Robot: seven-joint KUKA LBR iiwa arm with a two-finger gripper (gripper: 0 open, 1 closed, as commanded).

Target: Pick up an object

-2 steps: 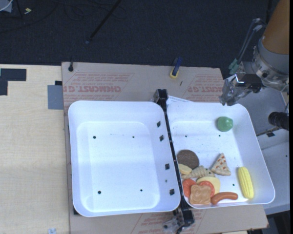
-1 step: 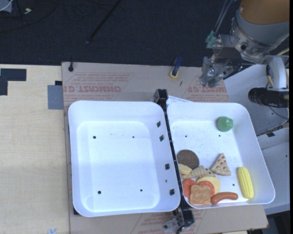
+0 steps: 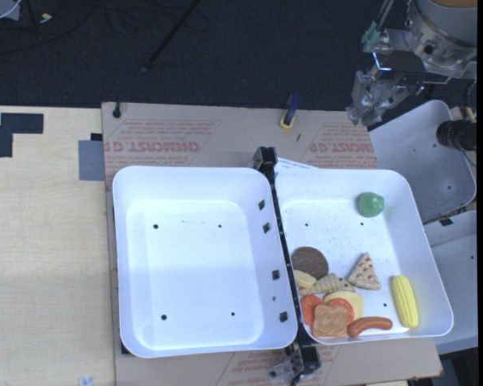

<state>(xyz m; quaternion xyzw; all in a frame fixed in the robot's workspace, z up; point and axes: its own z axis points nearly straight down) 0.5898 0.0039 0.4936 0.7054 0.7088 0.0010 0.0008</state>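
The worktop (image 3: 40, 240) carries two white bins. The right bin (image 3: 423, 240) holds toy food: a green ball (image 3: 370, 204), corn cob (image 3: 404, 300), pizza slice (image 3: 364, 273) and sausage (image 3: 370, 325). The end effector (image 3: 372, 107) hangs above the bench's far edge, clear of the bins; I cannot tell its state.

Lying open across the back and middle of the right bin (image 3: 419, 215), broken only by a green ball (image 3: 370, 204) near the far corner. Crowding that bin's front: brown disc (image 3: 310, 260), pizza slice (image 3: 364, 273), corn cob (image 3: 404, 300), sausage (image 3: 370, 325), clustered pieces touching.
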